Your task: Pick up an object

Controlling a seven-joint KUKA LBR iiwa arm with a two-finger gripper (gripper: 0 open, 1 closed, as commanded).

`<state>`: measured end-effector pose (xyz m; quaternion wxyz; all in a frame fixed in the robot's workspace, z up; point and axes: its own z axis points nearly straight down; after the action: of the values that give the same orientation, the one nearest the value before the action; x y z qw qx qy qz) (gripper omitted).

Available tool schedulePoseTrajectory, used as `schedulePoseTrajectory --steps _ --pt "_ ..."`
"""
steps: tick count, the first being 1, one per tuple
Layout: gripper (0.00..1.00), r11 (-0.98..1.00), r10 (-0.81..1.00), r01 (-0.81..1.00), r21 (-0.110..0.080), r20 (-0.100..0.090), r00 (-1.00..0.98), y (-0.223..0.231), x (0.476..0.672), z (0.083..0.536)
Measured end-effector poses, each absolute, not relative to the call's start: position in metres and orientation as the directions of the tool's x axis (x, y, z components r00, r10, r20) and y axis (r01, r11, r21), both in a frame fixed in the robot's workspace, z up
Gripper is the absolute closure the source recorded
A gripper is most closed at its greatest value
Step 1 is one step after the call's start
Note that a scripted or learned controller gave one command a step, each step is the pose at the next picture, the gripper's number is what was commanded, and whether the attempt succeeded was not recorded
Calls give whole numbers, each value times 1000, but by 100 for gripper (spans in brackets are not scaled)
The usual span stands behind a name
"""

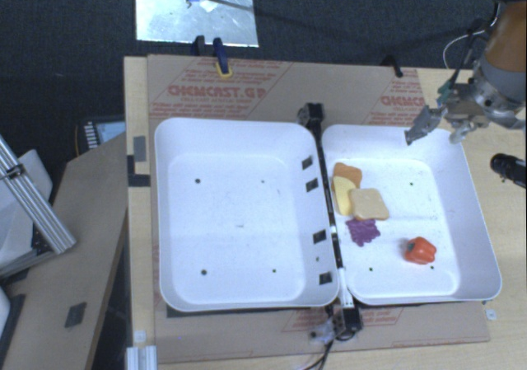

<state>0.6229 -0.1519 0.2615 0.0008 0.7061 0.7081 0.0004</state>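
Here, two white bins (239, 138), four small objects (368, 204) in the right one, hand (438, 128) spread open.

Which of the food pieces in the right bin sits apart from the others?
The red-orange pepper. It lies alone toward the bin's near right corner, while the orange piece, yellow piece, bread slice and purple piece cluster beside the divider.

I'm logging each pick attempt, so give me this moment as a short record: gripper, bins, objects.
gripper: open, above the far right corner of the right bin, holding nothing
right bin: holds all the objects
left bin: white, shallow
orange piece: by the divider, far end
yellow piece: touching the toast slice
toast slice: mid bin
purple piece: just below the toast
red pepper: apart, near right
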Motion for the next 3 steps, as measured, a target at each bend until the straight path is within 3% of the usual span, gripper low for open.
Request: schedulePoseTrajectory --steps 1,2,3 --pt "100 6 1000 1000 6 -1 -6 -152 624 273" --pt "100 14 1000 1000 8 3 -14 -59 660 305" --pt "100 12 1000 1000 12 3 -12 2 612 401"
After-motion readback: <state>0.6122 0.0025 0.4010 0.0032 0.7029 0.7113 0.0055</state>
